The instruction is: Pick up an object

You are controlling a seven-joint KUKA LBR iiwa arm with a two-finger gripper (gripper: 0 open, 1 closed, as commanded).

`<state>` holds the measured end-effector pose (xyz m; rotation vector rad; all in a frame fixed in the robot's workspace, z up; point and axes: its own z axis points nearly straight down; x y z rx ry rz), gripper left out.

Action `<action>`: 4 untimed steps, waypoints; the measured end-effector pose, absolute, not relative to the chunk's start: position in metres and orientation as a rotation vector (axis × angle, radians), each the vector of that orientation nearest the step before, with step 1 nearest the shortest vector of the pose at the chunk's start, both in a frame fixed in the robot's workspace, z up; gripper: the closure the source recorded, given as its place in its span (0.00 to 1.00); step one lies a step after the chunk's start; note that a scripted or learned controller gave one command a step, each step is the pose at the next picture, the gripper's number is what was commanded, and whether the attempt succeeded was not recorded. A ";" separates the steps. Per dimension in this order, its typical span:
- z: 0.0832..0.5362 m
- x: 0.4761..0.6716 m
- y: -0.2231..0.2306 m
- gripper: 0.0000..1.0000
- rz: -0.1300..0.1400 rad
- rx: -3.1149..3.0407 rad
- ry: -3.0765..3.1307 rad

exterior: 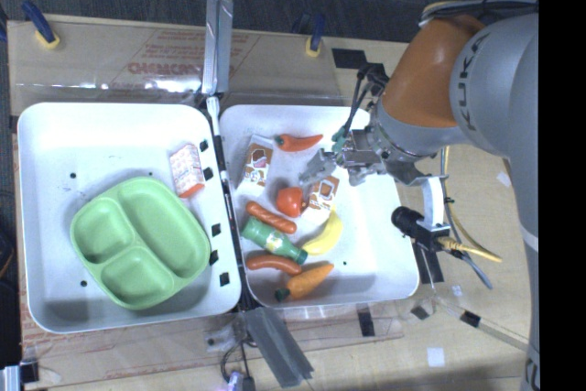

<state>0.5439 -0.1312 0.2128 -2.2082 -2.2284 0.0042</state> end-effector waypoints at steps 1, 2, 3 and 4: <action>0.115 0.581 -0.154 0.00 -0.020 -2.223 -2.250; 0.127 0.582 -0.156 1.00 -0.020 -2.224 -2.260; 0.127 0.582 -0.156 0.00 -0.019 -2.224 -2.261; 0.110 0.562 -0.171 0.00 -0.034 -2.108 -2.382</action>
